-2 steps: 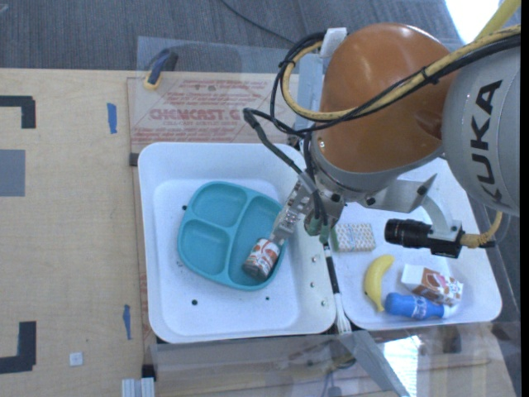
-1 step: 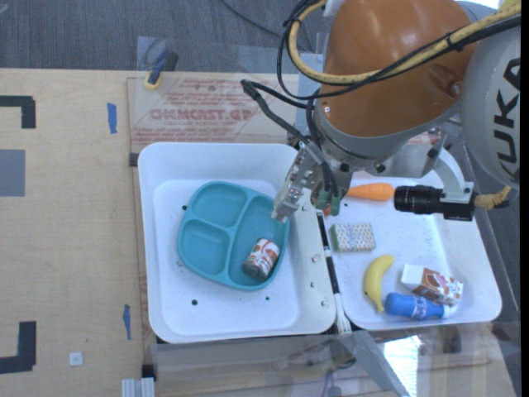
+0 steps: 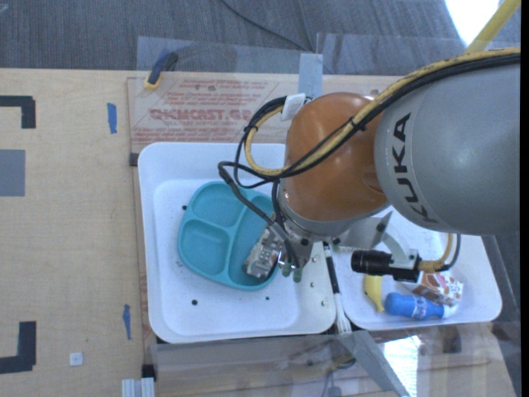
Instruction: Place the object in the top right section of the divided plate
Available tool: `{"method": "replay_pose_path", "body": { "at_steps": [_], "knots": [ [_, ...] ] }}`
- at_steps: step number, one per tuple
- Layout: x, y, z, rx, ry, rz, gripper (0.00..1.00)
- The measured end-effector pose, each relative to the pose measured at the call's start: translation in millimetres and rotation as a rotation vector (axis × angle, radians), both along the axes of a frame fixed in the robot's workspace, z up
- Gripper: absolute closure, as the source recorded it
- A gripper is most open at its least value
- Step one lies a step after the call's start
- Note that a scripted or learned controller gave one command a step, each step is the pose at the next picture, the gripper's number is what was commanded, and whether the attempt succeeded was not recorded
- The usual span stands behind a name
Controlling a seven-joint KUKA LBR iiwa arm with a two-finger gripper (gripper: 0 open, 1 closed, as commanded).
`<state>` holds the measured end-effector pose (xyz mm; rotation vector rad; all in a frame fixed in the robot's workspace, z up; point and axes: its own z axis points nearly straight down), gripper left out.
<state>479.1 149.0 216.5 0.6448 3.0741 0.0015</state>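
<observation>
We see the grey arm (image 3: 450,139) with its orange band reaching in from the right, its wrist hanging over the left shallow white bin (image 3: 165,304) on the pale wooden surface (image 3: 66,246). The gripper (image 3: 263,259) sits low over the right edge of the teal divided plastic plate (image 3: 207,238), which lies in that left bin. Something small and pale shows at the gripper's tip, but we cannot tell what it is, nor whether the gripper is open or closed on anything. In the right white bin (image 3: 483,300), partly hidden by the arm, lie a yellow banana (image 3: 374,292), a blue bottle-shaped object (image 3: 413,306), and a small red-and-white packet (image 3: 442,286) just beside it.
</observation>
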Motion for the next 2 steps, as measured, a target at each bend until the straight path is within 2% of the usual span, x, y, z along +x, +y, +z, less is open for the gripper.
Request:
{"method": "replay_pose_path", "body": {
  "at_steps": [1,2],
  "knots": [
    [28,29,-1,0.001,-0.004,-0.135,1.00],
    [25,22,-88,0.005,-0.009,-0.152,1.00]
  ]
}}
